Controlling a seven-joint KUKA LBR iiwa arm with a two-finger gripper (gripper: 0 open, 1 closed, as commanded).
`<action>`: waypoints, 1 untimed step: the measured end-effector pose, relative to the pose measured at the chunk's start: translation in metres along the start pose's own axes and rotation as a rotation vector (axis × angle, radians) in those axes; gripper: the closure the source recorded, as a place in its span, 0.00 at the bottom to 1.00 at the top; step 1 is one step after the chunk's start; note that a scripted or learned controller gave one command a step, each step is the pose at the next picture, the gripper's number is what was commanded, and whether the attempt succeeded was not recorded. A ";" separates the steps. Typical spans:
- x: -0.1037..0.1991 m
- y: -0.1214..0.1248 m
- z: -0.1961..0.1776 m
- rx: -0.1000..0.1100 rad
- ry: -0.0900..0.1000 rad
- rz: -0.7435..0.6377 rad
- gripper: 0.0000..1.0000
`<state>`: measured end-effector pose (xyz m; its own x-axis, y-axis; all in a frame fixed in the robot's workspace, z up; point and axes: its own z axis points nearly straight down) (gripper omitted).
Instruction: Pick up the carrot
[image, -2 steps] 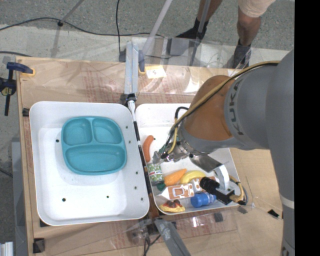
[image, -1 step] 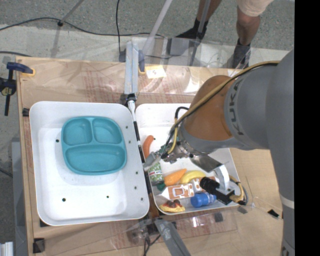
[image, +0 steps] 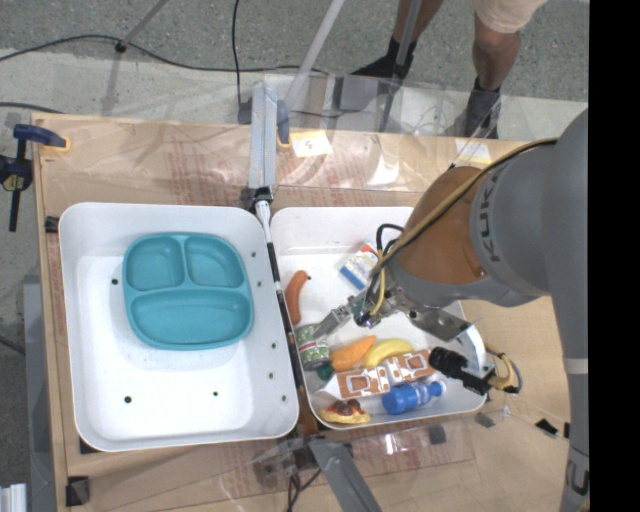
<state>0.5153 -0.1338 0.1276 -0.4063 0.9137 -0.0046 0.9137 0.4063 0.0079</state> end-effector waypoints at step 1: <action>-0.050 0.027 0.042 0.009 0.004 0.094 0.00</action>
